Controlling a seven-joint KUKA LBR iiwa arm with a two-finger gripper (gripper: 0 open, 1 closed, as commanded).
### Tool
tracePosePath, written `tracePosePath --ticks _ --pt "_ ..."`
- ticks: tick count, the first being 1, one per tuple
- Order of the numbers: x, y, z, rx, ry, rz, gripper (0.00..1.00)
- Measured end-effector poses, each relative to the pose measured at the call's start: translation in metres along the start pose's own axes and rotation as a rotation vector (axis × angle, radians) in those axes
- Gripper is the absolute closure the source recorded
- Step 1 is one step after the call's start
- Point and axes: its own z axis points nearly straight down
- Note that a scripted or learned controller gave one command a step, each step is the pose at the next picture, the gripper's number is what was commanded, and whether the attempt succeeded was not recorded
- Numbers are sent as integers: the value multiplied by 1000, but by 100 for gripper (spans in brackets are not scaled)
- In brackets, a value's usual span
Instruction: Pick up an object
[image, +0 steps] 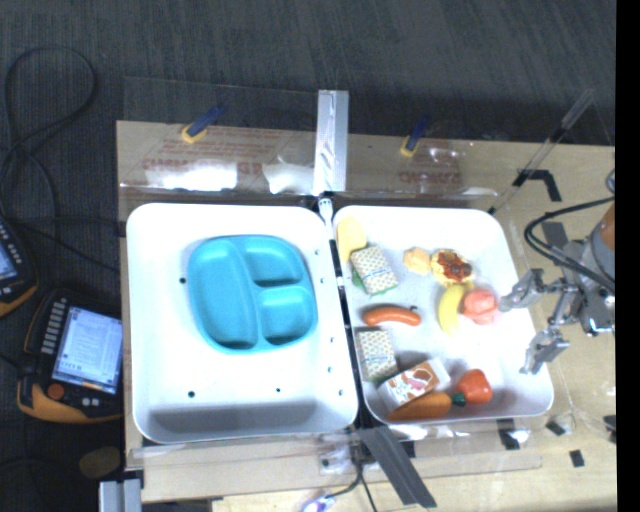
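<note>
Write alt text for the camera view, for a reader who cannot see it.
A robot arm's tool hovers at the right edge of the right bin, which holds toy food, including a hot dog, banana and carrot. The left bin holds a blue divided tray.

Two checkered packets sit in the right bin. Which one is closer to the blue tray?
The lower checkered packet, below the hot dog, hugs the bin's left wall nearest the blue tray; the upper checkered packet lies further right.

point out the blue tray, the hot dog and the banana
blue tray (222, 300), camera view, floor of its large left compartment
hot dog (391, 316), camera view, middle of its length
banana (450, 308), camera view, middle of its curve
</note>
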Motion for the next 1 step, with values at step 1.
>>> tracePosePath --ticks 1 --pt "-38 2 109 -1 -2 261 0"
